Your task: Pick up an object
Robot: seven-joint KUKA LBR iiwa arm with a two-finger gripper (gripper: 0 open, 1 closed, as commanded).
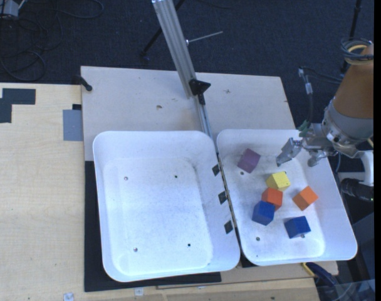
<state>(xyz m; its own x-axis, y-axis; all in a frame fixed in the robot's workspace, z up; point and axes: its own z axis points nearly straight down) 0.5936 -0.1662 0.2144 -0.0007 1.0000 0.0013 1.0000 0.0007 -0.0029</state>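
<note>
From my remote station I see the gripper [301, 155] hanging over the far part of the right bin [341, 246], reaching in from the right on the grey arm [348, 127] with its orange band [356, 91] above the wrist. Its two fingers stand apart, open, with nothing between them; one finger [287, 152] points left and down toward the bin floor, the other sits nearer the right rim. Six blocks lie in that right bin. The purple block [248, 160] sits far left, well left of the gripper and apart from the rest. The yellow block [279, 180] lies just below the gripper in the view, near the finger tips but not touching them as far as I can tell. Just nearer, a small orange block [272, 197] sits against a blue block [263, 212]; the two look to be touching. A second orange block [305, 197] lies to the right of these, apart. A second blue block [297, 226] is nearest to me, toward the near right. The left bin [109, 168] sits just beside the right one, their rims meeting along black clips [222, 197]. A slanted metal rail [178, 49] rises from the far side of the bench [134, 99].
</note>
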